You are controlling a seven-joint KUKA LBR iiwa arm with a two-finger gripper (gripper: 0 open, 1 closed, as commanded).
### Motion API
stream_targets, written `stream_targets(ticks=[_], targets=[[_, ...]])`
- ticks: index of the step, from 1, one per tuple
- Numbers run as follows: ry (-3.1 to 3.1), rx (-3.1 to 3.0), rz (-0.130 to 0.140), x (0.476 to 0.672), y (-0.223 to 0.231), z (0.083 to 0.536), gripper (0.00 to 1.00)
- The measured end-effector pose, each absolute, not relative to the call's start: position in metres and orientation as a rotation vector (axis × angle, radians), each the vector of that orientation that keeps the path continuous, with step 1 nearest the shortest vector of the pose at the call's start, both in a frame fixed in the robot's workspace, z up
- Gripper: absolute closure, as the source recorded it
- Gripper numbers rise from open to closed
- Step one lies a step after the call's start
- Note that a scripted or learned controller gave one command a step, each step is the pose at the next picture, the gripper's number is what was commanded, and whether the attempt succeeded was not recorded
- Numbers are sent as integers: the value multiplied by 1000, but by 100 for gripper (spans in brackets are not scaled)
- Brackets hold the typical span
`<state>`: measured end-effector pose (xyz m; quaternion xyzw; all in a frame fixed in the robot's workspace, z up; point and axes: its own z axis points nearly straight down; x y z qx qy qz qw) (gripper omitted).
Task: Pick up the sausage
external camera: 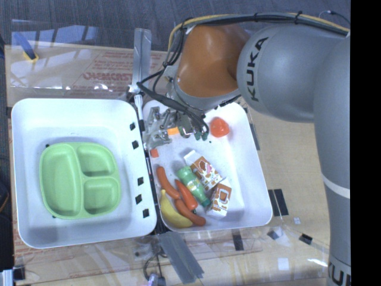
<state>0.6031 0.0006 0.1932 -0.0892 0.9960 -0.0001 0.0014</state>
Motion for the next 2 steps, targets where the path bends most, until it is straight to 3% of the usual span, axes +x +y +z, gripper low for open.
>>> stream_targets(ticks=[1,2], targets=[[3059,-718,0,533,49,201,100],[3141,-139,-1,529,98,192,100]])
